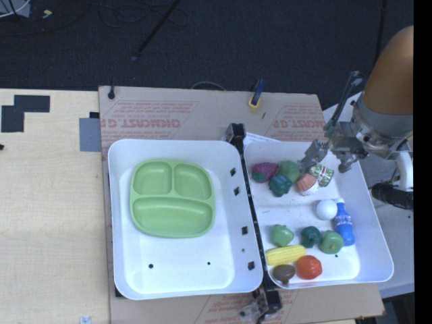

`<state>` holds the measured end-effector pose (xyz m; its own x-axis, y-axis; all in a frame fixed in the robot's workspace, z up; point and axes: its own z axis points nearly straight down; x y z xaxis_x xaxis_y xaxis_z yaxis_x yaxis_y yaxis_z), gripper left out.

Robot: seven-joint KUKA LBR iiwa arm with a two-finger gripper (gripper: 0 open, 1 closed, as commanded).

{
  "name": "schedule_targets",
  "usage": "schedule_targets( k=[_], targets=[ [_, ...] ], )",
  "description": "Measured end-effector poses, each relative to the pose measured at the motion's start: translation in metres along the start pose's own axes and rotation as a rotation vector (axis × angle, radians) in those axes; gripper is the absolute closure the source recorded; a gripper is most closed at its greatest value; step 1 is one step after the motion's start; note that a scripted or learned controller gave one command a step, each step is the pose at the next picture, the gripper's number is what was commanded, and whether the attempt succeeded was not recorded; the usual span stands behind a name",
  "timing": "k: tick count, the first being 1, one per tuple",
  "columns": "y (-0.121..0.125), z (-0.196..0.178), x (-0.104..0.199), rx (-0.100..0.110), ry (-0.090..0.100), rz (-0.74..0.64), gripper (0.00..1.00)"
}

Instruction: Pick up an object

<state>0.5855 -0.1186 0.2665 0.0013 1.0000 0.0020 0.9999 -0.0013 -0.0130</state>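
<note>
The right bin (378,248) holds several toy foods. At its far end lie a purple piece (264,171), a green piece (290,169), a teal piece (280,185), an orange-pink piece (306,183) and a small labelled can (325,175). My gripper (331,158) hangs over that far end, just above the can. It is open, with one finger (314,155) to the left and the other to the right, and nothing is held between them.
Nearer in the right bin lie a white ball (327,209), a blue bottle (343,225), green pieces (282,235), a corn cob (285,254) and a red tomato (309,267). The left bin (135,275) holds a green divided plate (173,198). A black divider (246,201) separates the bins.
</note>
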Motion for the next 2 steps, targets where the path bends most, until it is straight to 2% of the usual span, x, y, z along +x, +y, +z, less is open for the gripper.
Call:
schedule_targets(
  k=[1, 2],
  targets=[
    [0.002, -0.006, 0.0, -0.011, -0.001, -0.002, 0.0],
    [-0.004, 0.045, 0.008, -0.005, 0.0, 0.001, 0.0]
  ],
)
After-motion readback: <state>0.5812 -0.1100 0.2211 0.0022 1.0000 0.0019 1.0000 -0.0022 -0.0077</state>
